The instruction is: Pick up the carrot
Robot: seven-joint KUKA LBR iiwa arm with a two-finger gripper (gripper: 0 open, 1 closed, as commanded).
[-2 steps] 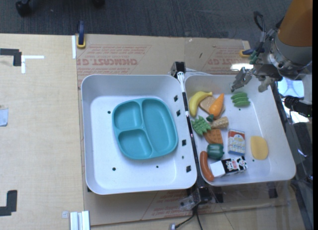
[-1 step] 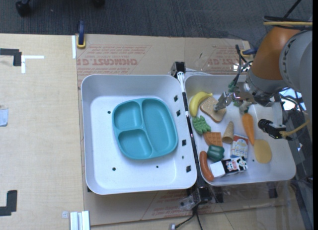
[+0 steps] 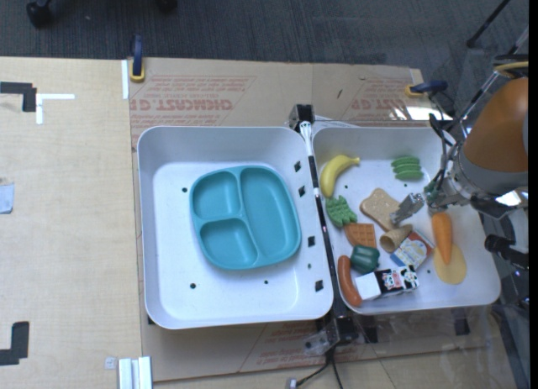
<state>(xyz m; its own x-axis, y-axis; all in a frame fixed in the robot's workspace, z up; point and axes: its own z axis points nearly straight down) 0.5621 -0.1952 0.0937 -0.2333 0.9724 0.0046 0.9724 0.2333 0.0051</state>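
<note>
A pale wooden table point(image 3: 67, 236) is seen from above at a slant, with two shallow white bins set side by side on it. The left bin point(image 3: 160, 295), well to the left of the jaws, holds a teal divided plate point(image 3: 245, 216) with three compartments.

The right bin point(image 3: 479, 291) is crowded with toy food. Farthest left of the jaws in this bin, a yellow banana point(image 3: 334, 172) is laid near the dividing wall, with a green leafy piece point(image 3: 340, 211) just below it. A red sausage point(image 3: 349, 281) is placed low against the same wall. A waffle-patterned orange cracker point(image 3: 361, 233), a dark green pepper point(image 3: 365, 256) and a black-and-white carton point(image 3: 390, 281) are found below and left of the jaws. A slice of toast point(image 3: 381, 206) is placed just left of the jaws, and a green pea pod point(image 3: 407, 167) above them.

The gripper point(image 3: 412, 207) is seen low over the bin's middle, at the end of the grey arm with its orange band point(image 3: 503, 127) reaching in from the right. Whether the jaws are apart or together cannot be told.

The carrot point(image 3: 442, 237) is laid just right of and slightly below the jaws, not between them, its lower end resting on a pale yellow chip-like piece point(image 3: 452, 270).
</note>
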